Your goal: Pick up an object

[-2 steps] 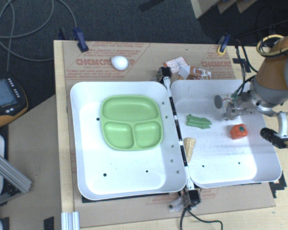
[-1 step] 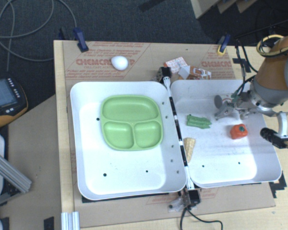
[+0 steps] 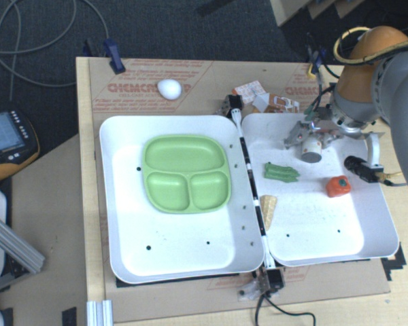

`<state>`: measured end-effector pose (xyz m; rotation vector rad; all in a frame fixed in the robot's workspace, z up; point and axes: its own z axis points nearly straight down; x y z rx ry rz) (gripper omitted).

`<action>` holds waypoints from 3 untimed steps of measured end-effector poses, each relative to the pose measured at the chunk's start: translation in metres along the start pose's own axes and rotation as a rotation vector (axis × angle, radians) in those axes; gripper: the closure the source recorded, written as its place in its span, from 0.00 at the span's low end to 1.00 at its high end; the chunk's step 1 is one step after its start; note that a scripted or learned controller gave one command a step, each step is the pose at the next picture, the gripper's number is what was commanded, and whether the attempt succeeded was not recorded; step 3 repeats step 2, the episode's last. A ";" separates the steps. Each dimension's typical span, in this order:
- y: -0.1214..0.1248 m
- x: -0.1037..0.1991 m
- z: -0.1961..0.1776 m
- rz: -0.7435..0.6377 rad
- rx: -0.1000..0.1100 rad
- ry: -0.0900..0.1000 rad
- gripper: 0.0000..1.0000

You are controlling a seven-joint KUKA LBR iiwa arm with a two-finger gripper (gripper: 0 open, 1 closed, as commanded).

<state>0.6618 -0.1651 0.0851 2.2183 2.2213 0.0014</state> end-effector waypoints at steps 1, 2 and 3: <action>0.001 0.000 -0.011 -0.001 -0.003 -0.002 1.00; 0.006 0.067 -0.059 0.000 -0.001 0.000 1.00; 0.006 0.067 -0.059 0.000 -0.001 0.000 1.00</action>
